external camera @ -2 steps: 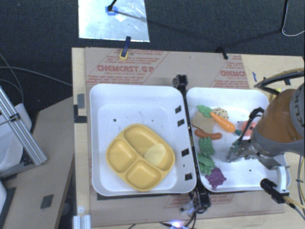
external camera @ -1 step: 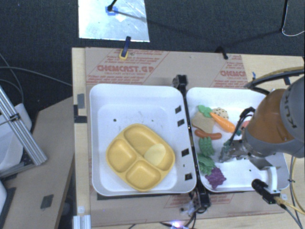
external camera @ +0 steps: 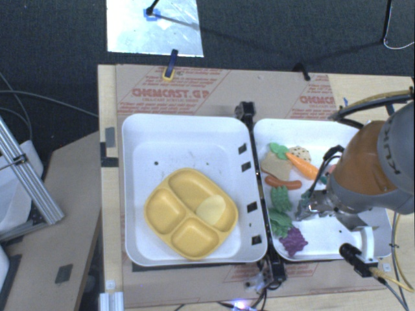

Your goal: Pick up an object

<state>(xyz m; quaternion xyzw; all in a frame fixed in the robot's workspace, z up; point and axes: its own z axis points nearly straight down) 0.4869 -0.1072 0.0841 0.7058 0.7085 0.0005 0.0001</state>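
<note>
Several small play-food pieces lie in the right bin [external camera: 305,127], and any of them could be the thing to pick up. An orange carrot [external camera: 301,166] with a green top lies slantwise near the bin's upper left, just beside a speckled cookie-like piece [external camera: 299,153] and a tan wedge [external camera: 277,167]. Below these rests a reddish sausage [external camera: 284,183], lying almost level. Further down, green leafy pieces [external camera: 281,209] run along the bin's left wall, and a purple bunch of grapes [external camera: 294,240] sits near the lower left corner.

The gripper [external camera: 306,208] hangs over the middle of this bin, just to the right of the green pieces and below the sausage. Its metal tip is small and dark against the white floor, so I cannot tell how the jaws stand, and nothing is plainly seen between them. Behind it the arm [external camera: 369,167] bulks in from the right, its orange band covering much of the bin's right half.

The left bin [external camera: 185,128] holds a yellow divided tray [external camera: 178,212] with three compartments; a pale round piece [external camera: 211,208] lies in the right-hand one. Both bins stand side by side on a cardboard sheet [external camera: 194,89] printed with red lettering. A shiny silver square [external camera: 154,18] lies on the dark floor above.
</note>
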